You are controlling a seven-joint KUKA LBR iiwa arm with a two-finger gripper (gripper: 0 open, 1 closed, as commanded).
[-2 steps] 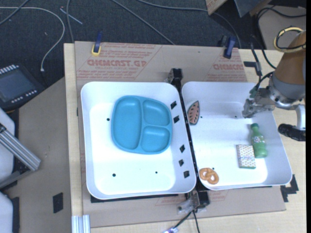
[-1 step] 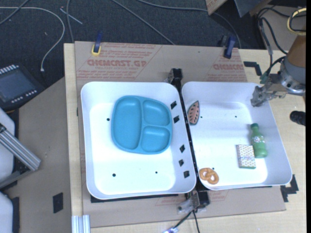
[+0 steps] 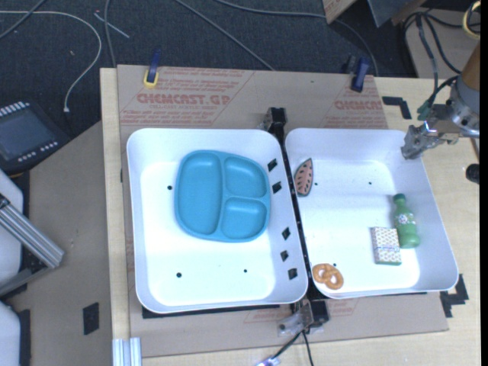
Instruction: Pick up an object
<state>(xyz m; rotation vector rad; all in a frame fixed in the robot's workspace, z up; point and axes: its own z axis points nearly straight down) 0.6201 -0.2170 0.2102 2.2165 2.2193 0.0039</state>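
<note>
You have four small candidates, all in the right bin (image 3: 427, 197). A green bottle (image 3: 405, 221) lies near the bin's right wall, neck pointing away from you. Just beside it on its left sits a small patterned box (image 3: 386, 245), close to the bottle, though you cannot tell whether they touch. A pretzel (image 3: 329, 277) rests at the near left corner, up against the rim. A slice-shaped piece with a reddish face, like a watermelon wedge (image 3: 304, 176), leans at the left wall by the divider between the bins.

The gripper (image 3: 418, 139) hovers at the far right corner of that bin, well apart from every object, with nothing between its fingers; you cannot tell how they are set.

In the left bin (image 3: 152, 204) lies a blue three-compartment tray (image 3: 223, 195).
</note>
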